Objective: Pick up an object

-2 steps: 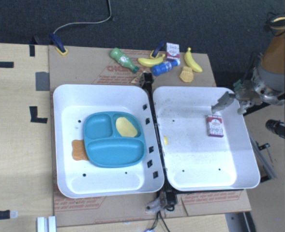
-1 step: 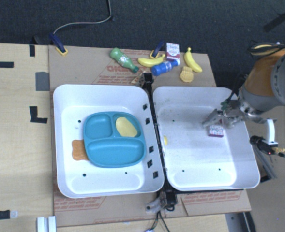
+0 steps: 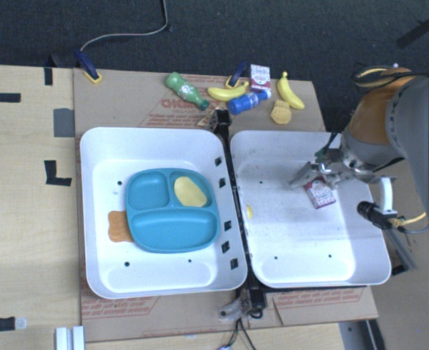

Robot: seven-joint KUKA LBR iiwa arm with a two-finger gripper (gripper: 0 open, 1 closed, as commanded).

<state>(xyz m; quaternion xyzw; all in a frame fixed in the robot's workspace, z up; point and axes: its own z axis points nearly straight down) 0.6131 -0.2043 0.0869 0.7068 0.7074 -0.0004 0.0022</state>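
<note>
orange item (image 3: 117, 227) half under blue tray (image 3: 172, 211)

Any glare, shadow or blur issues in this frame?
Camera view: even lighting, soft shadows; the white bins read bright with little surface detail; the hand and the small red-and-white packet under it look soft, label unreadable; the blue tray is clear.

The grey KUKA arm with its orange band (image 3: 374, 119) comes in from the right edge of the camera view, its thick rounded body bent leftward and downward. At its end the metal two-finger gripper (image 3: 310, 176) points left and slightly down, low over the white surface beneath it. Its jaws appear spread apart in a splayed V, with nothing visibly clamped between them.
</note>
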